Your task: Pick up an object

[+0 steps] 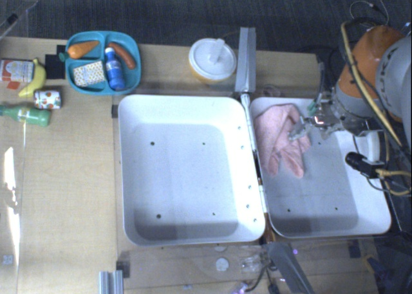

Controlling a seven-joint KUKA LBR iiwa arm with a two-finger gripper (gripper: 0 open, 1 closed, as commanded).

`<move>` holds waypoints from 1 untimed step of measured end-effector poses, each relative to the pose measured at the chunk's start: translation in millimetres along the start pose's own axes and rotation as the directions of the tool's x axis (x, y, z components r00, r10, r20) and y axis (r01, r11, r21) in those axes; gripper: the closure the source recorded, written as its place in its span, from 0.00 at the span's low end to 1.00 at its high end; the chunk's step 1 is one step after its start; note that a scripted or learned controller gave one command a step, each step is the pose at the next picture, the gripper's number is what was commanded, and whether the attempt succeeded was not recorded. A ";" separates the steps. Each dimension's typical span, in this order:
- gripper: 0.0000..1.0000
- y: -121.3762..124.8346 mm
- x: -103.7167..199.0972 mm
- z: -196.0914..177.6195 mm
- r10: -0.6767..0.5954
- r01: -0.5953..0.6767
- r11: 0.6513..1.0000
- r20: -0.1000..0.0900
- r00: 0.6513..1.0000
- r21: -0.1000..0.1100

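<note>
A crumpled pink cloth (pixel 280 139) lies in the left part of the right bin (pixel 335 215), against its near-left wall. My gripper (pixel 304 129) hangs at the cloth's right edge, reaching in from the right under the grey and orange arm (pixel 373 74). Its metal fingers (pixel 297 133) point left and down and touch or nearly touch the cloth. Whether any cloth sits between them is too small to tell.
The left bin (pixel 187 170) stands beside the right one, a metal divider (pixel 244 61) between them at the back. A yellow cup with a white lid (pixel 212 60) sits behind them. At the far left are a blue tray of toy food (pixel 103 62), a banana (pixel 33 79), a can (pixel 47 99) and a green bottle (pixel 26 115).
</note>
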State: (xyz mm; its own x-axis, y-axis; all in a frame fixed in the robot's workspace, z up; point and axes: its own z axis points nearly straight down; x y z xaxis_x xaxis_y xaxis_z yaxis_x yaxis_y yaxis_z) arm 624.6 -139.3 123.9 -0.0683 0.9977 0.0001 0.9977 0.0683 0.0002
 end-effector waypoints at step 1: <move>0.00 22.4 37.7 34.3 -0.211 0.211 0.978 0.004 0.978 -0.010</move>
State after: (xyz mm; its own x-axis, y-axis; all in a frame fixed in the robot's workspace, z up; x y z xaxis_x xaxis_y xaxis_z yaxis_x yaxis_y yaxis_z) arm 644.4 -100.1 89.6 -0.2769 0.9609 -0.0038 0.9608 0.2769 0.0104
